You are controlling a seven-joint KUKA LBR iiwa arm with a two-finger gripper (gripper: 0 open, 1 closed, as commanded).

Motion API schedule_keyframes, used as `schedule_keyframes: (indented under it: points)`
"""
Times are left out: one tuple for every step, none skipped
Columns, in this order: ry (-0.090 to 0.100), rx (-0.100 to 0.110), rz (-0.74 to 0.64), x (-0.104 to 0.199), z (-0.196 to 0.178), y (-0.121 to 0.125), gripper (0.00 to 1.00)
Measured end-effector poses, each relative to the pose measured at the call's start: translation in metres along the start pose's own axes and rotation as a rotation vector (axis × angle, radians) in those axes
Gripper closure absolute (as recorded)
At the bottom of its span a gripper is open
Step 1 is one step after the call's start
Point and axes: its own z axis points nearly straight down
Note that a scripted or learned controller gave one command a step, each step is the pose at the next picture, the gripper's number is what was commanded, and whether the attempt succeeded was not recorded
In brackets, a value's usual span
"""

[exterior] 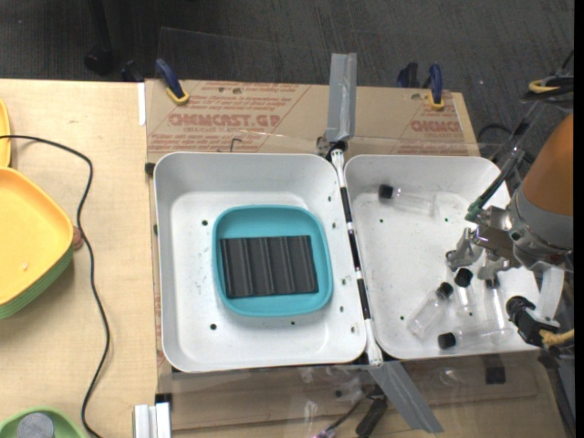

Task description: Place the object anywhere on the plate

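the risk here is that i close on the wrong thing or on nothing: the clear vials with black caps are nearly see-through against the right bin (401, 167), and they lie close together, so i could nudge one into the next or pinch a cap and have it slip. carrying one over the divider to the teal plate (271, 261) in the left bin (178, 245) could also shake it loose. my pincer (470, 261) sits low over the right side of the right bin; i cannot tell whether it is open or closed. one capped vial (463, 281) lies just beside and below my tip, another vial (431, 307) near it lower left, one (406, 197) well apart at the top
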Motion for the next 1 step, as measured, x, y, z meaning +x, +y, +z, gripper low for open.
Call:
schedule_keyframes:
  points:
    - [0.000,0.000,0.000,0.0000,0.0000,0.0000,0.00]
